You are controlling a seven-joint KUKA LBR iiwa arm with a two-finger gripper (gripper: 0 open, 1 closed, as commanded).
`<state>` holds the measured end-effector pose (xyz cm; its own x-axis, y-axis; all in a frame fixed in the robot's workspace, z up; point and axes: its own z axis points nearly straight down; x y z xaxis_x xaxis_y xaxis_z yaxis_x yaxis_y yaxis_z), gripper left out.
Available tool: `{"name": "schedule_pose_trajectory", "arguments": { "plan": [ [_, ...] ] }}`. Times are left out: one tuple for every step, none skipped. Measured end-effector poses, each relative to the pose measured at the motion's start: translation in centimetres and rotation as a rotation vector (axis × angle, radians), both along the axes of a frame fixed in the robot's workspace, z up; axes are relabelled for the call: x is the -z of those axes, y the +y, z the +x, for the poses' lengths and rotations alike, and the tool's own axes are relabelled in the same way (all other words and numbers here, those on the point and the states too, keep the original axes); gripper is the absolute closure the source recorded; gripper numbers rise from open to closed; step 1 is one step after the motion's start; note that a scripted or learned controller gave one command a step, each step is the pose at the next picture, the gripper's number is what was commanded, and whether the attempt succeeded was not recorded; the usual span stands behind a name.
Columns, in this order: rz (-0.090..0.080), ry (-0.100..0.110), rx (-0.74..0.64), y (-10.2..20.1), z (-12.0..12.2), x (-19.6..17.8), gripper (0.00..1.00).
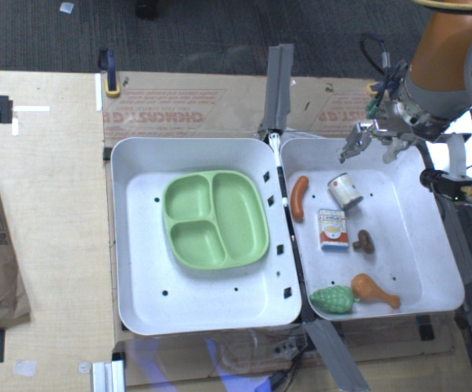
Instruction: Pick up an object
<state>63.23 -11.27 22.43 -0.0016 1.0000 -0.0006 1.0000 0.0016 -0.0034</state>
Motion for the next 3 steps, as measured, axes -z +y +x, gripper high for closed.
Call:
{"name": "schedule_pose_trajectory", "arguments": {
  "plan": [
    [0.000, -0.001, -0.003, 0.9, 0.1, 12.7, 0.00],
    [-0.001, -0.002, 0.000, 0.7, 0.1, 11.8, 1.00],
    [-0.001, -0.003, 0.125, 8.1, 2.7, 3.3, 1.00]
  ]
}}
